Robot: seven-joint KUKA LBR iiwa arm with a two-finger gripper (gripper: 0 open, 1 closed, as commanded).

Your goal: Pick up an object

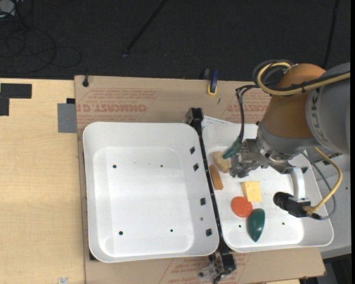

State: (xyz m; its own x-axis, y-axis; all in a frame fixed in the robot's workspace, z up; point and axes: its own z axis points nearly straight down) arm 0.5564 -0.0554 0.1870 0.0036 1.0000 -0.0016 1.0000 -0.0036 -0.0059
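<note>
The right bin (319, 238) holds several small objects. A yellow square block (252, 190) lies near its middle, with a red-orange round piece (242, 206) and a dark green oval (256, 224) below it. Along the bin's left wall lie a tan stick (216, 177) and a cream-coloured piece (221, 161). My gripper (241, 163) hangs low over the upper left part of this bin, just right of the cream piece and above the yellow block. A small teal piece (231, 152) shows at its left side. I see nothing clearly held.
The left bin (92, 158) sits beside the right one, with a black clip strip (204, 176) along the shared wall. Both rest on a cardboard sheet (142, 102). A blue clamp (212, 81) stands at the cardboard's back edge.
</note>
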